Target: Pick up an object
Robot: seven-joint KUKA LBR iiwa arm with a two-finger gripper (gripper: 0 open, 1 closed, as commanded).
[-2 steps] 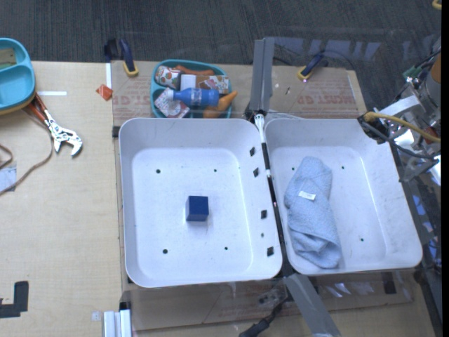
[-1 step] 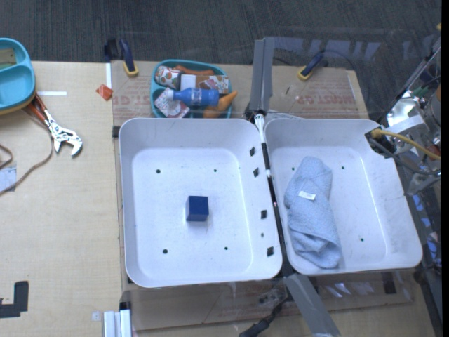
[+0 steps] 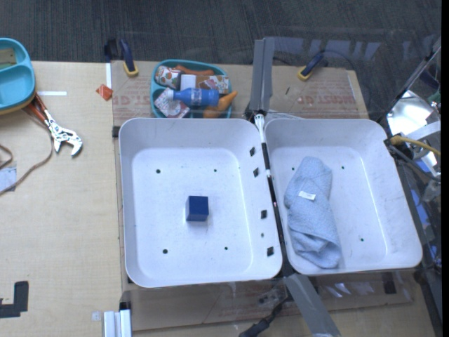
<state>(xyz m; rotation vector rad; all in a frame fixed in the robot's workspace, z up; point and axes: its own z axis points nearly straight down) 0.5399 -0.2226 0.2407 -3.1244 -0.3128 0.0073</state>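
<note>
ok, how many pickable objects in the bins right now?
2. A blue cube lies mid left bin; a grey cloth lies crumpled in the right bin. Something could hide under the cloth.

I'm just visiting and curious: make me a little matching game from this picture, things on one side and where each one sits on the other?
Things:
1. blue cube
2. grey cloth
3. wrench
4. teal tub of odds and ends

Places:
A. right bin
B. bench behind the left bin
C. left bin
D. bench, left of both bins

Pairs: 1-C, 2-A, 3-D, 4-B
</note>
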